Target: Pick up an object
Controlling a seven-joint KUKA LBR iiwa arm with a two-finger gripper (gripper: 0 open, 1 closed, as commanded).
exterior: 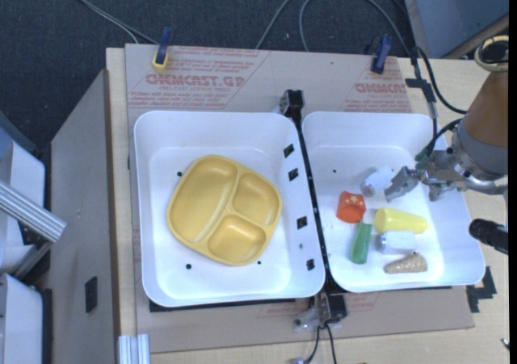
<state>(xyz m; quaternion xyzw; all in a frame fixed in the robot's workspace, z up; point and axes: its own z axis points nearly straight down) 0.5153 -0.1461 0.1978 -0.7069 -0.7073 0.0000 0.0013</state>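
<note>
I've got the pincer [397, 186] low in the right bin [452, 274], beside the yellow bottle [400, 219] to pick; grip state, I cannot tell.

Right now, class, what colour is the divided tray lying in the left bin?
Yellow. The tray shows best in the camera view, against the white left bin.

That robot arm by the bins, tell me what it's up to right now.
The arm reaches in from the right with its gripper low in the right bin, next to a small grey object. Just below lie an orange piece, a yellow bottle, a green stick and a tan lump. I can't tell whether it has grabbed anything. The left bin holds a yellow divided tray.
</note>
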